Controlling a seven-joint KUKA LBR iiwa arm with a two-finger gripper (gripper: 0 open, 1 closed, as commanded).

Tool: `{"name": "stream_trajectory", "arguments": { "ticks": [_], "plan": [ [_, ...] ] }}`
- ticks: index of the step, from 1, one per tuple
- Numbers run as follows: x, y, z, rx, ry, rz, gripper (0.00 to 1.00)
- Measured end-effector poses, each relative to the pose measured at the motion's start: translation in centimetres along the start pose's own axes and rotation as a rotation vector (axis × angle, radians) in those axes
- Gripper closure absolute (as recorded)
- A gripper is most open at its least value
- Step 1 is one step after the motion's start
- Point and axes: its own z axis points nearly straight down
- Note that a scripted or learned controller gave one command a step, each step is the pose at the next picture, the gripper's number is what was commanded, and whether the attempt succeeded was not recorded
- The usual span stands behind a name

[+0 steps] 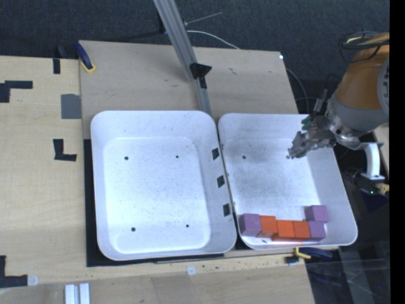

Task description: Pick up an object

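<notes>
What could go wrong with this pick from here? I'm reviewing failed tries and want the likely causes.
1. The purple and orange blocks sit packed in a row, touching, so fingers may find no gap between them or drag a neighbour along.
2. The row lies against the near wall of the right bin, so the gripper could strike the rim on the way down.
3. The gripper hangs over the bin's far part, away from the blocks; a descent here would likely meet bare floor.

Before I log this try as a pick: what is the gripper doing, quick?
Gripper: cannot be told whether open or closed; nothing seen held. It hangs over the right bin, far from the blocks.
</notes>
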Motion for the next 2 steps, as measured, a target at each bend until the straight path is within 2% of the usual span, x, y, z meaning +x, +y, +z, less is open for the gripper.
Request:
{"name": "stream_trajectory", "arguments": {
  "ticks": [1, 2],
  "plan": [
    [3.81, -1.57, 6.79, 0.008, 0.003, 0.000, 1.00],
    [3.58, -1.39, 6.39, 0.000, 0.001, 0.002, 0.00]
  ]
}}
